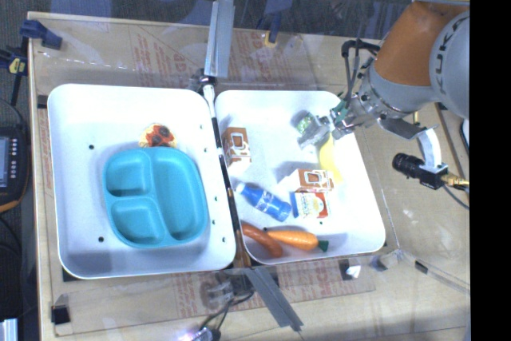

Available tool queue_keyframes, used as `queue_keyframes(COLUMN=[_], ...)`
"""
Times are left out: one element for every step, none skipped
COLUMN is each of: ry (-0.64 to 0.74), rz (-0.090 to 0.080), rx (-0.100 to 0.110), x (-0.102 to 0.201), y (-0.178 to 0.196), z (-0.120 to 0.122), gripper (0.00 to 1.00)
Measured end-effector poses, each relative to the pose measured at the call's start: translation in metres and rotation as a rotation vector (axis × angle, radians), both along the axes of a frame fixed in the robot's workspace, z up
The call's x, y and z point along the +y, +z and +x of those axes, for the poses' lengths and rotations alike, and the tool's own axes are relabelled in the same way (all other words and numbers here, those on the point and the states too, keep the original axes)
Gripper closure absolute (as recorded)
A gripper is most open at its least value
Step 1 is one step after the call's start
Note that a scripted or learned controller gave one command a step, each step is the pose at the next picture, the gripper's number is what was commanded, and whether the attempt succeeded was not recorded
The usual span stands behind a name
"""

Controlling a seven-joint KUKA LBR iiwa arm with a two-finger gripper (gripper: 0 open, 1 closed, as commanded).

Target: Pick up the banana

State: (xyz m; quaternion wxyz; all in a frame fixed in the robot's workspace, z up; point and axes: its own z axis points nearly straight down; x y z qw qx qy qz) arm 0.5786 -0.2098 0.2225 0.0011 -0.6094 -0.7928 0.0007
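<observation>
Fingers are hovering in the upper part of the right bin; whether they are spread or pressed together cannot be told. The banana is lying just below them, possibly touching. Further below, two small cartons are sitting side by side, a blue bottle to their left, a carrot beyond. The left bin is carrying a blue tray.

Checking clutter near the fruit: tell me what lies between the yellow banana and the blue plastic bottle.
In the camera view, a small brown-and-white carton lies between the yellow banana and the blue plastic bottle.
</observation>
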Motion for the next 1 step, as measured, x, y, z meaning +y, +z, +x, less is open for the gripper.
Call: queue_keyframes(ry=[0.000], rz=[0.000], rx=[0.000], x=[0.0000], y=[0.0000], z=[0.0000], gripper=[0.00])
